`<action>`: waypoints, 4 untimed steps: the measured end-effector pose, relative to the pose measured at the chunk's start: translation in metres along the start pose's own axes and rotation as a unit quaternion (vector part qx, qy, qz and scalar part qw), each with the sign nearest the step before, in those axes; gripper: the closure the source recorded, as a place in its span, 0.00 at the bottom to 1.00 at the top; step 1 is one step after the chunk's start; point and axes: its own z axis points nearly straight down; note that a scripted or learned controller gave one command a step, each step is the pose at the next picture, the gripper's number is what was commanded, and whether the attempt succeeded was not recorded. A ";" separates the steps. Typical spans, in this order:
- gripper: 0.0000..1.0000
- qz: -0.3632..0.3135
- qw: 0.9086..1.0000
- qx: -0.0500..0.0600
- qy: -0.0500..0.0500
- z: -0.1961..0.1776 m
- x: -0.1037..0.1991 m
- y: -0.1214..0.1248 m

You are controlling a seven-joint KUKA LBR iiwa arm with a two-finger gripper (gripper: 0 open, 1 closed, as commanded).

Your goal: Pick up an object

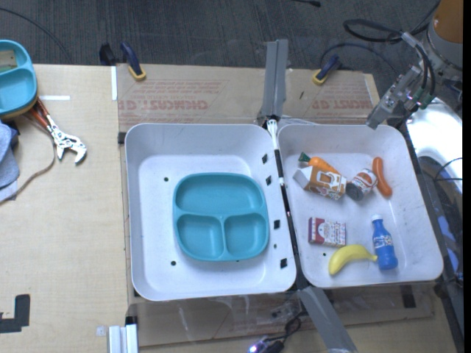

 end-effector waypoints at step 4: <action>1.00 -0.704 0.710 -0.002 -0.002 -0.070 -0.011 -0.023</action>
